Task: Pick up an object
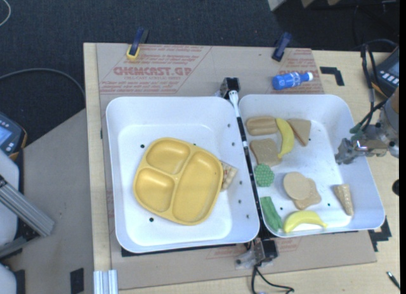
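Our gripper (346, 151) hovers at the right bin's (342, 106) edge; we cannot tell its state. We judge the approach underway: next, descend onto the cone (344, 198).

Both bins (166, 106) are white, the left one holding a mustard-yellow divided plate (177, 180). In the right bin (330, 106) — two bright yellow bananas (287, 138), tan bread pieces (301, 189), a green broccoli (264, 175). A blue bottle (290, 80) with a white cap lies on the brown board (190, 71) — red lettering across it.
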`<state>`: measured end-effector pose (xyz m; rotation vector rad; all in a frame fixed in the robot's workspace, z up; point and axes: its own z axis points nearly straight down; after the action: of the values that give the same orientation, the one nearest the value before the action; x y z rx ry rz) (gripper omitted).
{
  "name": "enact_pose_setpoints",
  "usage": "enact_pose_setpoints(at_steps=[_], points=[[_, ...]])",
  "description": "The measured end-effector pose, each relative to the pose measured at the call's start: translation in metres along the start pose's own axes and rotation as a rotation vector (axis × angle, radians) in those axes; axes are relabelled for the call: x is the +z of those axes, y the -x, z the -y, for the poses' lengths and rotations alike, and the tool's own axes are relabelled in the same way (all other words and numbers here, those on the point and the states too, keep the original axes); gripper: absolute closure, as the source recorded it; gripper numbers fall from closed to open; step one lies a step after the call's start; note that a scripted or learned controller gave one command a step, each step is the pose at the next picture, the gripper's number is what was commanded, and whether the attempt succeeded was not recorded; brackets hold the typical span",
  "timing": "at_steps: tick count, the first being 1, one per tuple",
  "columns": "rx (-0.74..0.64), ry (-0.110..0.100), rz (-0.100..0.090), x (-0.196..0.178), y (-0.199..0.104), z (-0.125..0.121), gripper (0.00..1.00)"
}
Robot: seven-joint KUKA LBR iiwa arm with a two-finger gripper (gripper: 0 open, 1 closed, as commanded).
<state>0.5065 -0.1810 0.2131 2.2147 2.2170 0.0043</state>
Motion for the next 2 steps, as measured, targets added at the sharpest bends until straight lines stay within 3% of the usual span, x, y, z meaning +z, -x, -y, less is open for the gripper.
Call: enact_pose_setpoints(at_steps=[1,2], points=[[0.000,-0.003,-0.001,-0.013,0.000,-0.001,1.00],[-0.004,-0.002,-0.003,-0.022,-0.048,-0.034,1.00]])
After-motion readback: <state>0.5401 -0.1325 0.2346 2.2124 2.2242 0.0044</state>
